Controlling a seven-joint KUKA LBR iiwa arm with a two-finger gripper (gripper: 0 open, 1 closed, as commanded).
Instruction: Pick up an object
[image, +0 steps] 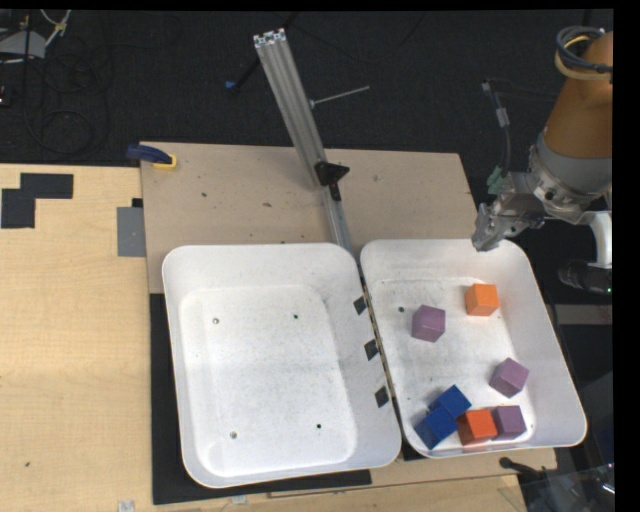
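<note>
Over the far rim of the right shallow white plastic bin (560, 330) hangs the grey metal end effector (487, 236), poised above the contents, likely ahead of a descent; its grip state cannot be told, and nothing shows beneath it. Candidates, all loose on that bin's floor: 2 orange cubes (481, 299), 3 purple cubes (428, 323), 2 blue blocks (441, 415), 4 of these clustered at the near corner.

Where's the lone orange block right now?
The orange block sits in the right bin, near its far edge, just right of a purple block.
</note>
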